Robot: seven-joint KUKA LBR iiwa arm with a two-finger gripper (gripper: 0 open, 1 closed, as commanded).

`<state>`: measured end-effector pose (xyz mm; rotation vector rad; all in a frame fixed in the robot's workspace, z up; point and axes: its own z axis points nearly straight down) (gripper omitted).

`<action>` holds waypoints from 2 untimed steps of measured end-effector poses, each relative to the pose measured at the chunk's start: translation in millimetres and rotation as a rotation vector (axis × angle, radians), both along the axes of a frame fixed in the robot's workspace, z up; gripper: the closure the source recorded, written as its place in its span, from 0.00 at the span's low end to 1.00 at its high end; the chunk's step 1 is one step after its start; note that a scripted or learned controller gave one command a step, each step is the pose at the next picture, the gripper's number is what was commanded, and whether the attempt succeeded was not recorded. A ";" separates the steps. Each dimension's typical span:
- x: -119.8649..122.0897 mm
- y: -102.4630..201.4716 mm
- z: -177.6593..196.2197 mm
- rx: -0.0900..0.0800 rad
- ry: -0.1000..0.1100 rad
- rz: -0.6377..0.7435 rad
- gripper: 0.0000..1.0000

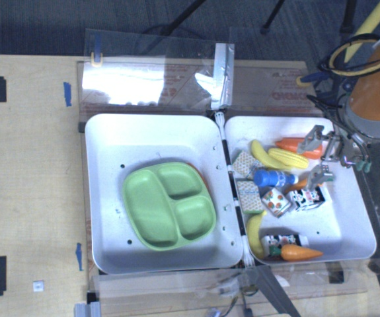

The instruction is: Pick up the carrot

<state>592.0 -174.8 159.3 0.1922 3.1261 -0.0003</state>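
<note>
Carrot (300, 253) lying at right bin's (355, 233) near edge, claw (322, 156) above bin's far side, well apart, grip state indiscernible

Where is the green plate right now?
The green plate lies in the left bin, toward its near side, across the divider from the right bin that holds the toys.

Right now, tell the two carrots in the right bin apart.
Far carrot lies at the back, beside a yellow piece; near carrot lies at the front. Far carrot's right end is hidden; near carrot shows whole. Both are orange and lie roughly sideways.
</note>
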 end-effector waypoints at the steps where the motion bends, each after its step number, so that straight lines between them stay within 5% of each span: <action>1: 17.4 8.6 7.7 -0.001 -0.001 0.202 0.00; 2: 7.9 -33.9 -33.3 -0.002 0.004 0.559 0.00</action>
